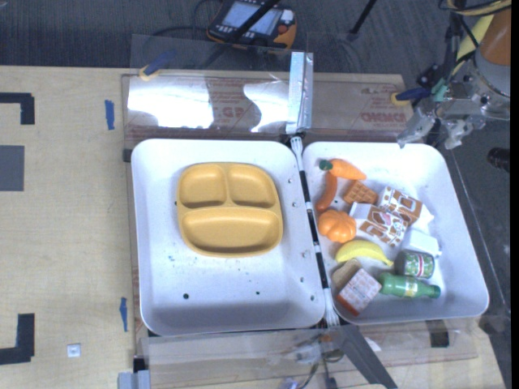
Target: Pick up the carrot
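Can't really tell how far the jaws (431,130) are open, they're a blurry grey clump hovering over the far right corner of the right bin (466,241), with nothing visibly between them. The carrot (344,168) is smooth, orange and tapered with a green stub, lying at the bin's far left end beside a glossy orange pepper (336,225). A compartmented yellow plastic plate (230,208) sits in the left bin (158,241).
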`<state>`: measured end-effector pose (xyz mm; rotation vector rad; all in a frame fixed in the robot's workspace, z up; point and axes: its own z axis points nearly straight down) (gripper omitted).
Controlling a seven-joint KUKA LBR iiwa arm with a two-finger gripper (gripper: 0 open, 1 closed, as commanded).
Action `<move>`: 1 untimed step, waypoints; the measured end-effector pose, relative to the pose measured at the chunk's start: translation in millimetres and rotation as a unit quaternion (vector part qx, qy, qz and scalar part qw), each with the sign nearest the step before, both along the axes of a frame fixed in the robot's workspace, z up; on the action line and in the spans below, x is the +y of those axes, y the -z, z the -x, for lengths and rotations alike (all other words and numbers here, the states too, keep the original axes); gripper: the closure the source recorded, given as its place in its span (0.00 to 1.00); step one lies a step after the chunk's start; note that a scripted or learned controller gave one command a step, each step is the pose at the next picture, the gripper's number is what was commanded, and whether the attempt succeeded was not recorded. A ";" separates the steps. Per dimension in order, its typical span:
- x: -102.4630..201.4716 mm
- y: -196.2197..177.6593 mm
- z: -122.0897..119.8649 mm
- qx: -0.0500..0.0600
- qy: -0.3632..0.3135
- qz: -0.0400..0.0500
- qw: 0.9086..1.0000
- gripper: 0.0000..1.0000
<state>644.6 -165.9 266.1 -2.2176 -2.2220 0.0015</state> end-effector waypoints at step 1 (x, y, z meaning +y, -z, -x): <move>64.6 86.6 -22.1 0.000 -0.020 0.000 1.000 0.00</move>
